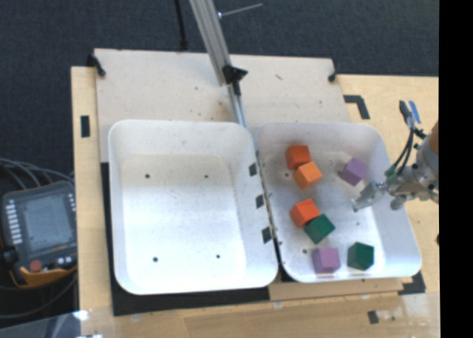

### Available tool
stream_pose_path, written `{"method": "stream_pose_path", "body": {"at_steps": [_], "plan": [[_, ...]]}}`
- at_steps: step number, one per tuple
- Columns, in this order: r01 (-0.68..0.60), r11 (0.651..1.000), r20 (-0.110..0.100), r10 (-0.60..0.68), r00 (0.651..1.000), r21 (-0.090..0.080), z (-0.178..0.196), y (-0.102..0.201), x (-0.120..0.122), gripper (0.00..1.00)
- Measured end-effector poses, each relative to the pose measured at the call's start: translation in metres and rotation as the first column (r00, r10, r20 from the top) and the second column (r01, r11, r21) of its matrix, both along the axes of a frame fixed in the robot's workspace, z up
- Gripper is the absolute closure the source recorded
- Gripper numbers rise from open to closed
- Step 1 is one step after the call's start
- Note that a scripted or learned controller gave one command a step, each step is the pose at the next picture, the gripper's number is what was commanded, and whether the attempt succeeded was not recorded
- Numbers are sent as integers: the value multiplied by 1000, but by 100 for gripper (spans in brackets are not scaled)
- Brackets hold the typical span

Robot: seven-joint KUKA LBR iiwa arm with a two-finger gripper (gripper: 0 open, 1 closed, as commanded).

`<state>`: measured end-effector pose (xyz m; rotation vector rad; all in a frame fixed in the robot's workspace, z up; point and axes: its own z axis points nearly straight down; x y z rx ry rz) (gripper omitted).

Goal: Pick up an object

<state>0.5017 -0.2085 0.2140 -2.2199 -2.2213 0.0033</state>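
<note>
The hand (363, 200) hangs over the right bin (384, 153) beside a purple block (353, 171) (grip state unclear).

Matt painted-looking blocks (308, 174) lie in glossy white plastic bins (185, 203).

Seven blocks at right of frame: three orange (298, 156) (308, 174) (304, 211), two purple (353, 171) (325, 259), two green (319, 228) (361, 256). Two bins (185, 277) (403, 255).

Six blocks (314, 207) sit in the right bin (388, 153), spread from its far left corner toward its near right corner; gripper (367, 197) over its right edge.
</note>
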Motion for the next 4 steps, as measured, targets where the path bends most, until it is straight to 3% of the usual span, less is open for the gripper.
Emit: {"method": "stream_pose_path", "body": {"at_steps": [2,3,4], "plan": [[4,1000,-1,-4,1000,0,-95,1,10,0],[9,1000,8,-9,1000,-2,-81,-1,12,100],[-2,1000,11,2,1000,-3,-16,-3,16,100]]}}
